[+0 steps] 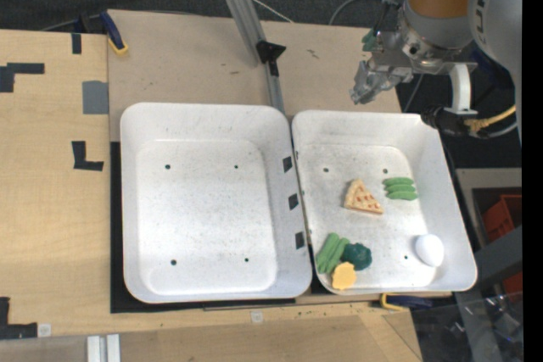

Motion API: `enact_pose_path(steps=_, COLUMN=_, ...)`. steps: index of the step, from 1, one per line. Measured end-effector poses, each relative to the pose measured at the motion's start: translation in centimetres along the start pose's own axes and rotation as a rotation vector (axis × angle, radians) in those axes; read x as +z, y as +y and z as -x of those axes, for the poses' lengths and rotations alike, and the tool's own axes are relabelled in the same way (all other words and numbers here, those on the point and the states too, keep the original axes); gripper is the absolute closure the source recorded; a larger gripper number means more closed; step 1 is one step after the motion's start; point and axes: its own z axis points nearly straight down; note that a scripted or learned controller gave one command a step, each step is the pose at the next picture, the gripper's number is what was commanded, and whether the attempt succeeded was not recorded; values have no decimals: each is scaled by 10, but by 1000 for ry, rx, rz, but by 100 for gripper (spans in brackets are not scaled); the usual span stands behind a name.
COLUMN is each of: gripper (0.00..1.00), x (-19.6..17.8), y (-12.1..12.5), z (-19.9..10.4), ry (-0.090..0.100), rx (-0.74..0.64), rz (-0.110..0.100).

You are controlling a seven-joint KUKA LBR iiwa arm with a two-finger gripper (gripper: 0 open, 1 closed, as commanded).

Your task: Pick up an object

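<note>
Camera view: The gripper (366, 91) hangs above the bench just beyond the far rim of the right bin (441, 150), nothing seen between its fingers; whether they are spread or closed cannot be told. The right bin holds five items. A pizza-slice toy (362, 198) lies near the middle, with a green pea pod (400, 188) just beside it toward the right wall. At the near edge, green bean pods (330, 251) lie touching a dark green broccoli-like piece (358, 255), with a small yellow piece (344, 275) against them. A white egg (428, 249) sits in the near right corner. The left bin (136, 182) adjoins.
</note>
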Motion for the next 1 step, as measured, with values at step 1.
enact_pose_path(steps=1, gripper=100, x=22, y=-10, z=-49, ry=0, rx=-1, rz=-2)
